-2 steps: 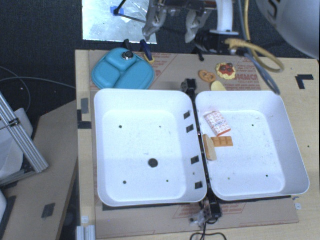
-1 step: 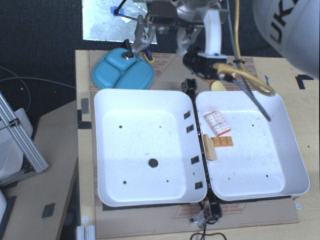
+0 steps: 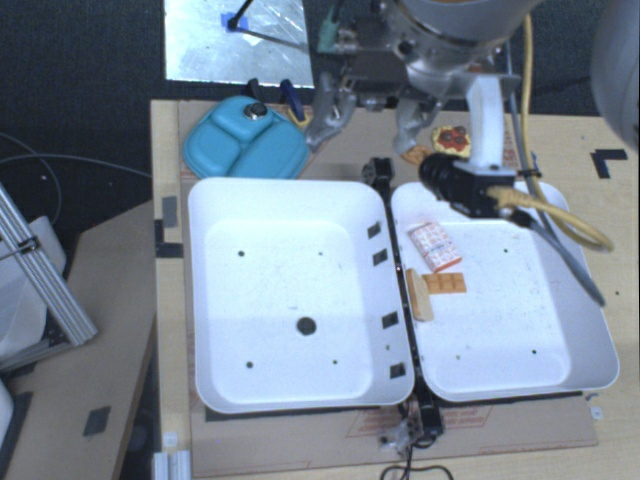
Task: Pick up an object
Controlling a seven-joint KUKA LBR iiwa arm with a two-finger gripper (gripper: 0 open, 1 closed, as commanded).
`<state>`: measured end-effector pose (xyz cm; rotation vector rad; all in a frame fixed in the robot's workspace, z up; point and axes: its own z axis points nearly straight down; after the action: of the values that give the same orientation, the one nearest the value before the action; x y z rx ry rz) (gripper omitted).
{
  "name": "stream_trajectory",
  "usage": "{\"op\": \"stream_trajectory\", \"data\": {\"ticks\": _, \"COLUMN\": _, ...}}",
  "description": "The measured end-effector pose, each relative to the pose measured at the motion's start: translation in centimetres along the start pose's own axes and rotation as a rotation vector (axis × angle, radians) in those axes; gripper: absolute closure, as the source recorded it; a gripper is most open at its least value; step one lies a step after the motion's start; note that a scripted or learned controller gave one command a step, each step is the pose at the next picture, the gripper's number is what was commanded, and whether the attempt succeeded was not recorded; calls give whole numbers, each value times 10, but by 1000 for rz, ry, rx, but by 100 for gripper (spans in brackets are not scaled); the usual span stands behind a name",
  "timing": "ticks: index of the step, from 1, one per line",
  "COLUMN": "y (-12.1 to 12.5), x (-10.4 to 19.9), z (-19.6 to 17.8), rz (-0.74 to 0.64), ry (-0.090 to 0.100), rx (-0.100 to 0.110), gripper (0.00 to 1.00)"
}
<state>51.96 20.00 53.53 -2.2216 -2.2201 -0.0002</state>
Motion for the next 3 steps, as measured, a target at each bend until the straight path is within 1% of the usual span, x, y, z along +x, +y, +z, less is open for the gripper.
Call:
{"op": "stream_trajectory", "data": {"ticks": 1, "y": 2, "x": 2, "z": -11, "rz": -7, "ry": 2, "rx": -4, "gripper": 100}}
{"op": "stream_trajectory", "data": {"ticks": 2, "y": 34, "x": 35, "z": 1, "rz": -6, "ry": 1, "rx": -3, "gripper": 100}}
{"op": "stream_trajectory", "data": {"ticks": 3, "y": 16, "x": 16, "z": 58, "rz": 0, "ry": -2, "rx": 4, "gripper": 100}}
